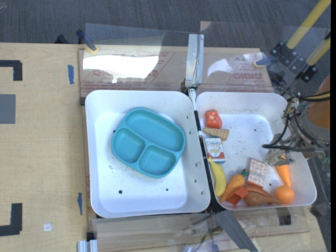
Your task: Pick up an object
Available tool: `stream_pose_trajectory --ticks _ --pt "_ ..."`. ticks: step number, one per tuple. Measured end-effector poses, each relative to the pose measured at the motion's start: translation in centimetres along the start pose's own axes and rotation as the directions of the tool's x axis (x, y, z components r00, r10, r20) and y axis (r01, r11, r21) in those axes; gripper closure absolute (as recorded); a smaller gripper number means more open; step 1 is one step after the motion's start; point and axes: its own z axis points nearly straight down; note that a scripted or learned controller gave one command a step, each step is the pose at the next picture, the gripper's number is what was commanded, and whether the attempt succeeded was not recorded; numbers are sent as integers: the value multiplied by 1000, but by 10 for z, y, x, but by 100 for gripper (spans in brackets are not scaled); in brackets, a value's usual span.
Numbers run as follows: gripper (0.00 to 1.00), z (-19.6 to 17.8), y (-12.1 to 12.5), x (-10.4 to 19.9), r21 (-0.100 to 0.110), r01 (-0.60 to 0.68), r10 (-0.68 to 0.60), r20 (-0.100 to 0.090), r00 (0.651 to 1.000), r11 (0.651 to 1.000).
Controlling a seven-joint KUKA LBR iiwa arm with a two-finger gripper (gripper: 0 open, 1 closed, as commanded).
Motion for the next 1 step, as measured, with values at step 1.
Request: stream_pose_trajectory --ticks 1 --pt "100 16 -12 -53 -13 440 -440 -9 898 898"
